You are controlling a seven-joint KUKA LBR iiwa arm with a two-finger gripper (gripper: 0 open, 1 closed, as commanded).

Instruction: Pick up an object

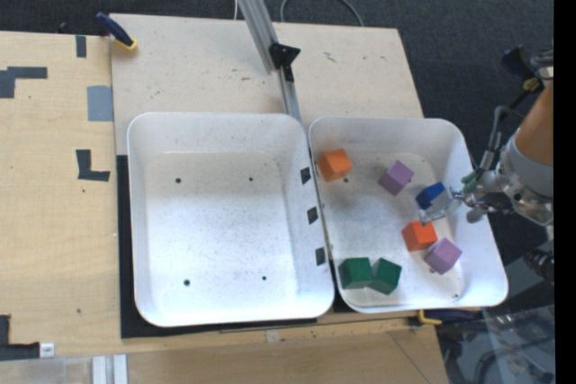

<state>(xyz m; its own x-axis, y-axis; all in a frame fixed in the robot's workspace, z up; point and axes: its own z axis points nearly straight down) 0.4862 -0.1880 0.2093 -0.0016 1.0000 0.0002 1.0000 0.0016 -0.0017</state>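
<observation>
Green blocks (370, 272), two side by side, lie nearest in the right bin (450, 136). Behind them sit a purple cube (443, 254) and an orange cube (418, 235). Just beyond the orange cube, the claw (438, 208) reaches over the bin's right wall beside a blue block (430, 193); its grip cannot be told. Farther back rest another purple cube (395, 177) and another orange cube (336, 164).

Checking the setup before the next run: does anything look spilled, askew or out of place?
Nothing stands out. All the blocks lie inside the right bin: two orange, two purple, two green and one blue block, none spilled over the rim. The gripper sits beside the blue block.
</observation>
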